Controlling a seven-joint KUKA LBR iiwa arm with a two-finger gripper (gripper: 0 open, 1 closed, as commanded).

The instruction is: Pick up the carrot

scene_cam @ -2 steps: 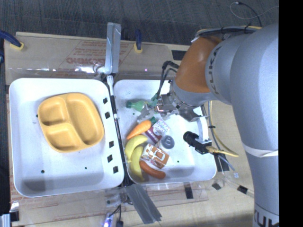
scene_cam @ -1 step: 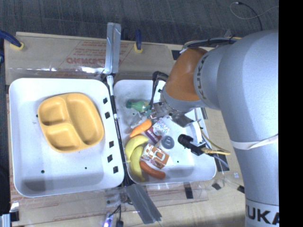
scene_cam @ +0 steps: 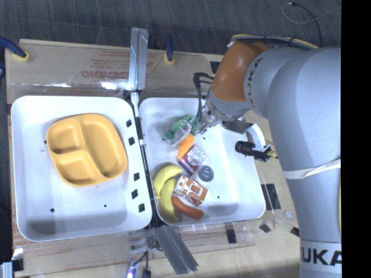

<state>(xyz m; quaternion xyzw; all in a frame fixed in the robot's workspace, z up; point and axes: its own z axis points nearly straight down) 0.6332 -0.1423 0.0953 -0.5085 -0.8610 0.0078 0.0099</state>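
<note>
gripper low over the right bin, right above the carrot.

the carrot [scene_cam: 185, 146] lies tilted in the right bin [scene_cam: 246, 181], its upper end just under the gripper [scene_cam: 199, 127]; whether it is clasped cannot be told from this slant. just beside it are a green packet [scene_cam: 177, 128], a purple wrapper [scene_cam: 194, 158] and a grey disc [scene_cam: 206, 173], with a banana [scene_cam: 164, 189] and a sausage [scene_cam: 186, 208] nearer the front. the left bin [scene_cam: 29, 201] holds a yellow divided plate [scene_cam: 86, 149].
</note>
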